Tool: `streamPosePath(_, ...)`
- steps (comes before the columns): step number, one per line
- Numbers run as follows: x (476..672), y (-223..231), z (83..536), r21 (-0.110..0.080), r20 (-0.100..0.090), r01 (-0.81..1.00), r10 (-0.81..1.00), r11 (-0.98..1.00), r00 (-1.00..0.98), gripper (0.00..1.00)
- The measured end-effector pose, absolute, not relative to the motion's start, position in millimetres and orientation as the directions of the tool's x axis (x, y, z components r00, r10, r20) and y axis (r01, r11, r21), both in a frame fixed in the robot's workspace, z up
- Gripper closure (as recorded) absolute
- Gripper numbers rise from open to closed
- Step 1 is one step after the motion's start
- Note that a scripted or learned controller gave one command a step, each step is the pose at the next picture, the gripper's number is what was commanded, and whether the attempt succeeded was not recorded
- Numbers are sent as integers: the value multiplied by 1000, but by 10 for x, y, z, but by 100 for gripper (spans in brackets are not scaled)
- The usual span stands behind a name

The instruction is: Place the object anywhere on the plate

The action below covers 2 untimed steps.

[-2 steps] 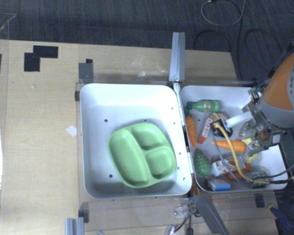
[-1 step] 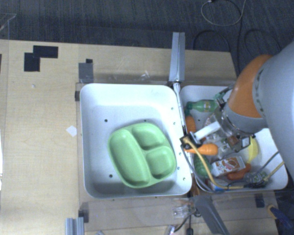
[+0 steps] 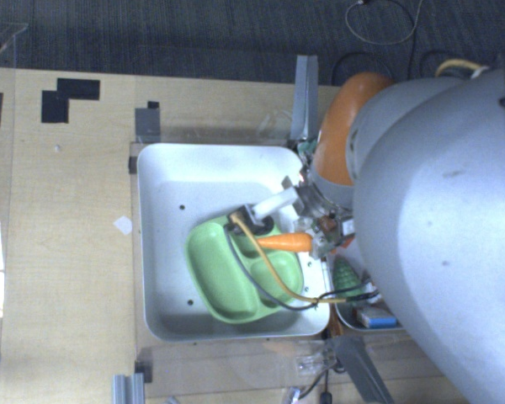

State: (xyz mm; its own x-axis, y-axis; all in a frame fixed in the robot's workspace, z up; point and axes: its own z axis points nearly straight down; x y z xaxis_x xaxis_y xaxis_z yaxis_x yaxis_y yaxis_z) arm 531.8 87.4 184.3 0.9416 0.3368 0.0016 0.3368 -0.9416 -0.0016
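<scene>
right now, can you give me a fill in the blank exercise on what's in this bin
1. The divided plate is ____ in colour.
2. The orange vegetable next to the gripper is a ____.
3. The divided plate lies in the white bin on the ____ of the camera view.
Missing words: green; carrot; left.

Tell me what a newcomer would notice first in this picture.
The big grey arm looms over the right side, with an orange band above its wrist. In the left white bin lies a pale green plate, and an orange carrot-like object shows over the plate's upper right part.
</scene>
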Motion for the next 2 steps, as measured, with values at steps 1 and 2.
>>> streamPosePath(1,5514,1275,2300,-2,3,280,280,-960,960,100)
streamPosePath(2,5514,1274,2300,-1,3,279,279,-960,960,0)
